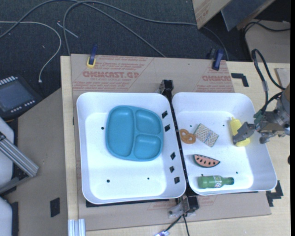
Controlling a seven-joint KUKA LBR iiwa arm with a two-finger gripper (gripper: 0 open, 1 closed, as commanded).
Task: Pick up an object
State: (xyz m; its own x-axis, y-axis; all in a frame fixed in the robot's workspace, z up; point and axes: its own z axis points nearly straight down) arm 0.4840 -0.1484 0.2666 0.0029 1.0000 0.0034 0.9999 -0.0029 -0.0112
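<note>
The right bin (258,171) holds a brown pretzel (187,136), a patterned square packet (206,135), a watermelon slice (206,161), a green bottle (215,181) lying on its side, and a yellow object (236,125) near the right wall. My gripper (250,132) hangs low over that right wall, directly against the yellow object and covering part of it. Whether the yellow object sits inside the gripper is unclear from this angle.
A blue divided plate (135,132) lies in the left bin (92,152). A black divider (173,138) separates the two bins. Cables run behind the arm at the right, and a cardboard box (207,11) sits at the back.
</note>
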